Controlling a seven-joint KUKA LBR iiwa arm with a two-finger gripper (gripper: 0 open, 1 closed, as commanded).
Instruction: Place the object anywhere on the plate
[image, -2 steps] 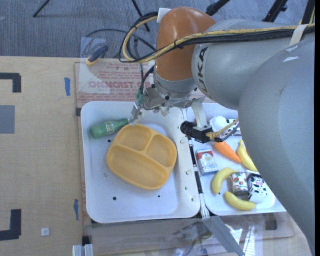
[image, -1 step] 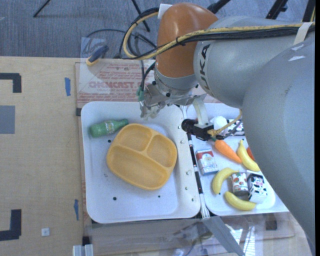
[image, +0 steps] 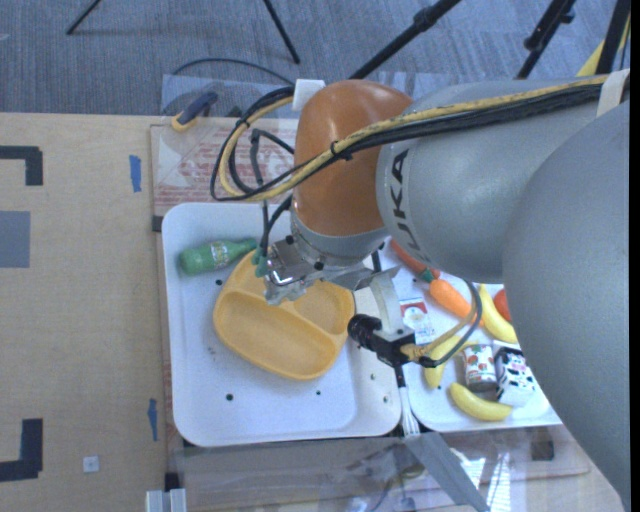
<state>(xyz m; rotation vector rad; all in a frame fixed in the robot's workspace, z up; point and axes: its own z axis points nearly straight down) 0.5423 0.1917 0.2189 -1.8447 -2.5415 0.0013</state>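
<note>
The yellow divided plate (image: 280, 335) lies tilted in the left white bin (image: 190, 400), and everything else sits around it. The gripper (image: 283, 283) hangs over the plate's upper rim; whether it is clenched or released cannot be told, since the orange wrist (bulky, wrapped in cables) covers most of it. Just beyond the plate's upper left edge lies a green bottle (image: 213, 255), on its side on the bin floor. To the plate's right, across the bin wall, the right bin (image: 520, 412) holds a carrot (image: 447, 295), bananas (image: 478, 402), a small can (image: 481, 366) and a black-and-white toy (image: 516, 374). The grey arm (image: 520, 180) overhangs that bin.
</note>
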